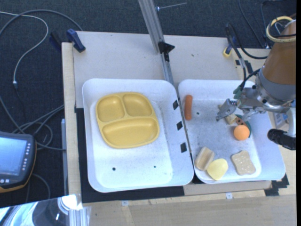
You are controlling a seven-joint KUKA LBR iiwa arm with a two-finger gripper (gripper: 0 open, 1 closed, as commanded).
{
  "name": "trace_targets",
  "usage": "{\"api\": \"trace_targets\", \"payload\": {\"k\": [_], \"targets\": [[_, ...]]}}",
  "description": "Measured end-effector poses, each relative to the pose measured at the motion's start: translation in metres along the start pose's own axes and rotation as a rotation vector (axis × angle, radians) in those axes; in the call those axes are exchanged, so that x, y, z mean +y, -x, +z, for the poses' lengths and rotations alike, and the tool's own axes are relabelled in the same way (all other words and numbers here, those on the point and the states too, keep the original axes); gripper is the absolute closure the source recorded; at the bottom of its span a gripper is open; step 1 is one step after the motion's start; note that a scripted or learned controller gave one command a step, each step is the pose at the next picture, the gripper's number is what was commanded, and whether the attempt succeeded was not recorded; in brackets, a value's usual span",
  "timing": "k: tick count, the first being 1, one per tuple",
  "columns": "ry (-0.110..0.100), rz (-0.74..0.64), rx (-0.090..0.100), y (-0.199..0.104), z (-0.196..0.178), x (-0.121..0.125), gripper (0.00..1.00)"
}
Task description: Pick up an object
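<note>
hovering low in the right bin [268, 173], the gripper [233, 112] is hanging just beside the orange ball [241, 132]. i cannot tell how its jaws are standing. it should be lining up straight over the ball first.

bench [122, 55] is carrying two white bins side by side: left bin [94, 173], right bin [202, 86]. blue clamp [75, 39] is sitting at its back-left corner.

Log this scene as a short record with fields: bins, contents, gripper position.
left bin: yellow three-compartment plastic plate
right bin: orange hot dog toy, orange round fruit, tan bread slice, yellow lemon-shaped piece, tan cracker square
gripper: over right bin, above the round fruit
fingers: state unclear
</note>
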State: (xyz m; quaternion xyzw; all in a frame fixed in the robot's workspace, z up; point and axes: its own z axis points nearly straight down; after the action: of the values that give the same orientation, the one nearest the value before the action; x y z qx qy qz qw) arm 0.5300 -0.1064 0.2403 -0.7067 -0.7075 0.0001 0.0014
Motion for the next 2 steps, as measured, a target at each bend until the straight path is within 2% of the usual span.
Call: {"api": "trace_targets", "payload": {"k": [1,2], "targets": [[0.001,0.001,0.000,0.000,0.000,0.000,0.00],[-0.005,0.001,0.001,-0.001,0.042,0.000,0.00]]}}
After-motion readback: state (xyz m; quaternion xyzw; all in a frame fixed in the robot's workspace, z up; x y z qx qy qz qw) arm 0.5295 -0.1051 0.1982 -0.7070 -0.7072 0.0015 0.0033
